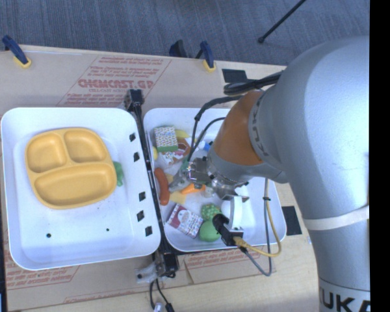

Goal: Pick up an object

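Arm over the right bin's clutter, camera view.
The gripper (196, 174) sits low among the small items in the right bin (273, 229), beside a sausage (161, 184) and carrot (190, 189); I cannot tell its opening. A yellow divided tray (70, 166) lies in the left bin (16, 239).

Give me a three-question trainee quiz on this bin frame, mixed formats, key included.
1. True or false: the yellow divided tray lies in the left bin.
2. Which bin does the arm reach over? A) left B) right
3. Fill in: the orange sausage-shaped item lies near the ____ between the bins.

Key: 1 true; 2 B, the right bin; 3 divider.
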Controlling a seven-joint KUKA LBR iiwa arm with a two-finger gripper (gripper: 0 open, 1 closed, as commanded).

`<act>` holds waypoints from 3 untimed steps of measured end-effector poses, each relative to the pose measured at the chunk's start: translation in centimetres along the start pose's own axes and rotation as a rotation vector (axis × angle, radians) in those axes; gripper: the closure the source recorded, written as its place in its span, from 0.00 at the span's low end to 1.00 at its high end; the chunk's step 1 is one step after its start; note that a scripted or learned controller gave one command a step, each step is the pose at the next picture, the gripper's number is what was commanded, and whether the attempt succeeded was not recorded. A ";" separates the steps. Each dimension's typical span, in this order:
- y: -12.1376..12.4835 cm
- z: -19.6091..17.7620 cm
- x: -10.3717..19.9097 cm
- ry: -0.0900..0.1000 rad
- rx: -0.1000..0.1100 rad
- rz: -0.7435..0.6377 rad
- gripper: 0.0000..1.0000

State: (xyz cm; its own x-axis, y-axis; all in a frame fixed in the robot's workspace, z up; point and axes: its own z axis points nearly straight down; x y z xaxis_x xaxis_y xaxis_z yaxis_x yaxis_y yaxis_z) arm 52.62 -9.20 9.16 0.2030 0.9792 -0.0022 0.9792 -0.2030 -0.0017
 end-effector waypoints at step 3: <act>0.0 -2.0 0.1 0.004 0.006 -0.009 1.00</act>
State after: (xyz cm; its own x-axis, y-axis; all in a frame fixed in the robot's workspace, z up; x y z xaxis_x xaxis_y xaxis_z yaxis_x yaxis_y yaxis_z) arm 52.64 -9.06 11.12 0.1947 0.9809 0.0016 0.9808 -0.1947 -0.0072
